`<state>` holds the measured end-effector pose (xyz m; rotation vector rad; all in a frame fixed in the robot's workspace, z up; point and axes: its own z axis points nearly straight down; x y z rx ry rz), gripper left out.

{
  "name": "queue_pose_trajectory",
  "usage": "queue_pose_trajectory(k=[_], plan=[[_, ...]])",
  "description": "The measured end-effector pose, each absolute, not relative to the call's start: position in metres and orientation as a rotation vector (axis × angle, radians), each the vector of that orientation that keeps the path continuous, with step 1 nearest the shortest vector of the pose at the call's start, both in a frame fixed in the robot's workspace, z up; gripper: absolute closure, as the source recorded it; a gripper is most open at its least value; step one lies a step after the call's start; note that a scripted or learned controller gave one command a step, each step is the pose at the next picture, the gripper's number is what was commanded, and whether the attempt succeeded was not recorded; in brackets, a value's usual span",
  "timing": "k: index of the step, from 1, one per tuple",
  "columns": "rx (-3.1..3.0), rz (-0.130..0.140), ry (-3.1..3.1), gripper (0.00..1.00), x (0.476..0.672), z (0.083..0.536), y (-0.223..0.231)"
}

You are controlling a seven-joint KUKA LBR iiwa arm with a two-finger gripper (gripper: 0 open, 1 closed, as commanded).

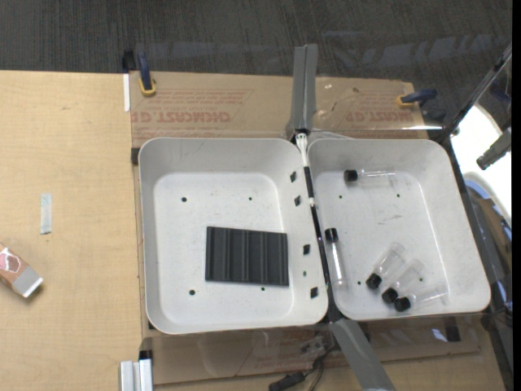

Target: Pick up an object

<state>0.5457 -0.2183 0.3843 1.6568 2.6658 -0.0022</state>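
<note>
Nothing lifted yet: dark ribbed slab (247, 256) flat on the floor of the left bin (146, 218), lower centre of the frame, and clear black-capped tubes (395, 283) scattered in the right bin (456, 186), most bunched at its lower right corner. Gripper (494, 155) blurred at the right edge of the frame, apart from every object, open or shut impossible to tell. Whole pick seemingly left to do, with bare floor all round the slab and tighter room near the tubes by the walls.
</note>
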Motion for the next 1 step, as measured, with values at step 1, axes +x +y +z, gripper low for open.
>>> queue_pose_trajectory(k=[1], plan=[[1.655, -0.003, 2.665, 1.00, 0.5470, 0.3926, -0.2188]])
